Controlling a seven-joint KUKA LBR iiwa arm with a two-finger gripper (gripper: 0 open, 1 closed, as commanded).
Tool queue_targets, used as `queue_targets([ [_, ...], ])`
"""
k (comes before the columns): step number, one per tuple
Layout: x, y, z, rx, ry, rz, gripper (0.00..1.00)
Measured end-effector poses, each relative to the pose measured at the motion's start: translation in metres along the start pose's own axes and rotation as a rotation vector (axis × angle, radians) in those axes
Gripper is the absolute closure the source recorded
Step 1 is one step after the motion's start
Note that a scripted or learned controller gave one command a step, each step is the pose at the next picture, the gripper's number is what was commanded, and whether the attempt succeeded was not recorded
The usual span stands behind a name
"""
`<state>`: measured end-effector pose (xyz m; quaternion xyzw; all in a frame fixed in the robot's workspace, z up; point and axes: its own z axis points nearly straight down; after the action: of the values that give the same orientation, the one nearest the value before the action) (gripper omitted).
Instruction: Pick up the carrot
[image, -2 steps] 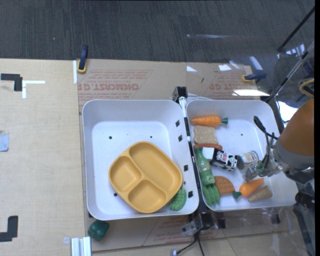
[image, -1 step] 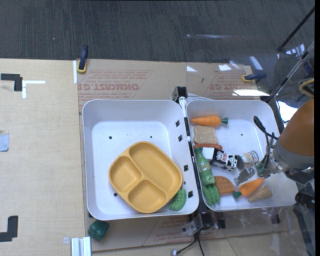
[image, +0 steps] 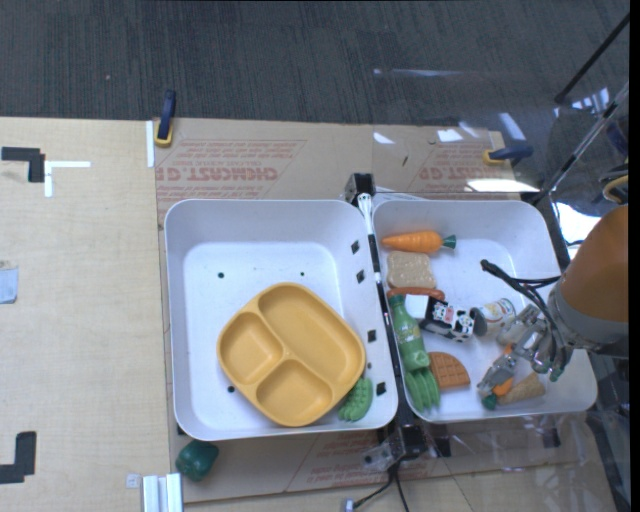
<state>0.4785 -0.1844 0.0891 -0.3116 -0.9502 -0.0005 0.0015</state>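
Carrot (image: 412, 241) lies on its side at the far end of the right bin (image: 540, 222), green top pointing right, bread (image: 410, 270) just beside it on the near side. My hand (image: 522, 362) is well apart from it, low at the bin's near right corner over a small orange piece (image: 512, 388); whether it's spread or pressed together, I can't tell. Left bin (image: 200, 240) holds the yellow plate (image: 290, 352).

Single fixed overhead view, slanted down over both white bins (image: 180, 300)
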Motion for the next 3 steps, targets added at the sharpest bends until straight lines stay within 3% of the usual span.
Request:
queue_targets([
  [1,-0.0022,0.0005,-0.0064,-0.002,-0.002,0.009,1.00],
  [2,-0.0022,0.0006,-0.0064,-0.002,-0.001,0.010,0.00],
  [3,-0.0045,0.0008,-0.0127,-0.004,-0.003,0.016,1.00],
])
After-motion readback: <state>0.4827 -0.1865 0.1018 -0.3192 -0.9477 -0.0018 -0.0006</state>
